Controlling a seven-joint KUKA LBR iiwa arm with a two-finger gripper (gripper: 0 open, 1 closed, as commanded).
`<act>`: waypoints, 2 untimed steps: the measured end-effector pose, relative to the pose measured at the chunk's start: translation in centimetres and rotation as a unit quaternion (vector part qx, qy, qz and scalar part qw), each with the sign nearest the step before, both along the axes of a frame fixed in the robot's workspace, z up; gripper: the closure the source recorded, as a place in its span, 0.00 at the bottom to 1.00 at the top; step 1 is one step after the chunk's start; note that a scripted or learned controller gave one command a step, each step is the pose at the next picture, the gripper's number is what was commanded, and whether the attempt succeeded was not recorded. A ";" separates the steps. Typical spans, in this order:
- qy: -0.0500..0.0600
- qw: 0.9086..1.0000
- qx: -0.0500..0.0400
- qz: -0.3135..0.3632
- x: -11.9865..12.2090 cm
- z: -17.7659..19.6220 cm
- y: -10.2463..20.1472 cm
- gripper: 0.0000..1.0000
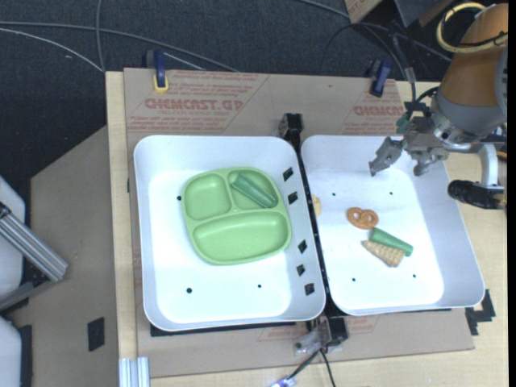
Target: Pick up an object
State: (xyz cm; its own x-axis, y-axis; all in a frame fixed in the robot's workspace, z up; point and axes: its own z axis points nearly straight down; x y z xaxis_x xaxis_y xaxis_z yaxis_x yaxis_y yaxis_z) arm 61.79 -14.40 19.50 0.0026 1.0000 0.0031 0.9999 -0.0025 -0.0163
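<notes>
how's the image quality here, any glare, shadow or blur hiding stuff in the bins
Camera view: lighting even, with soft shadows; the white bins look bright but not blown out. The pretzel and green plate read clearly. The pincer is slightly soft, its fingers hard to judge.

Arm [476, 63], upper right of frame: thick rounded body, orange band across the upper part, grey section beneath it. A yellowish cable loop [453, 24] curls beside the orange part at the top. Below the grey section sits a silver metal wrist with dark fittings. Gripper [403, 158] is grey metal, two short prongs. A black piece [474, 192] sticks out at right edge.
</notes>
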 end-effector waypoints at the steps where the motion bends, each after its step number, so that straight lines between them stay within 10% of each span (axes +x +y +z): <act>1: -0.008 1.000 -0.001 0.002 0.3 0.9 0.0 0.00; 2: -0.005 1.000 0.000 0.002 0.5 -4.3 1.1 0.00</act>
